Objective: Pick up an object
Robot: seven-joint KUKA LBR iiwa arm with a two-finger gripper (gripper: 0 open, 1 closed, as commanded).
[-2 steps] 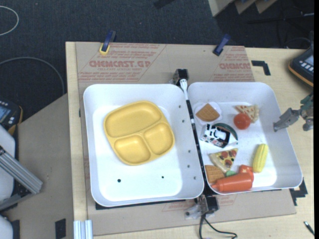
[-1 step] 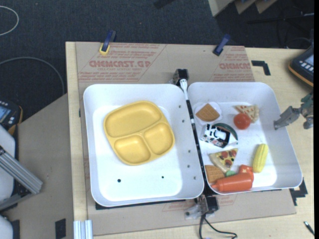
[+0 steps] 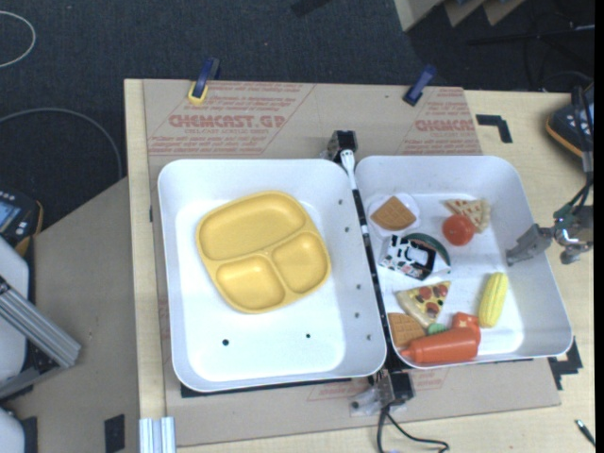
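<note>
Nothing picked up yet: every piece lies in the right bin, the claw bare at its right rim

Nearest the camera, at the bin's 6 o'clock, the orange carrot [image 3: 444, 345] lies along the front wall with a cracker [image 3: 404, 327] touching its left end and the pizza slice [image 3: 424, 300] just behind; the corn cob [image 3: 492, 298] sits at 4 o'clock, the piece closest to the claw [image 3: 525, 244], which hangs at the right bin [image 3: 543, 302]'s 3 o'clock edge, so the corn lies at about its 7 o'clock, near but apart; I cannot tell whether its fingers are spread or pressed together, and nothing visible sits between them; farther back are the black-and-white toy [image 3: 411, 254], tomato [image 3: 458, 229] and round cookie [image 3: 393, 214]; the whole grasp is left, judging by this
</note>
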